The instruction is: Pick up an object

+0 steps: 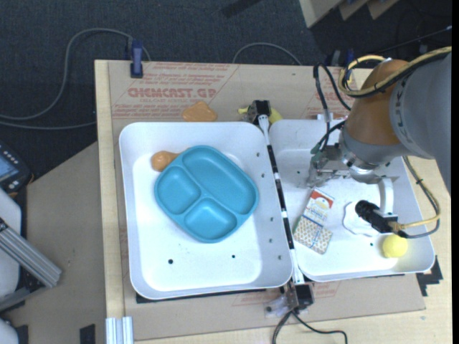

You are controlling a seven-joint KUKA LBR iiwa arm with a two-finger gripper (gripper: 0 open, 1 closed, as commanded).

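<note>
Where the arm reaches into the right bin (358,264) | gripper (326,169) (finger state unclear) | beside small packet (315,221)

The arm (423,99) reaches in from the right, grey link uppermost; its orange band (369,117) sits just above the wrist. The gripper (324,169) points down-left below the band; its tip is too dark to read.

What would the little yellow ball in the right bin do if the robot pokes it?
The small round yellow ball would probably roll, since it lies free on the flat floor of the right white bin. It likely stops soon: the rim is close. It looks light.
</note>
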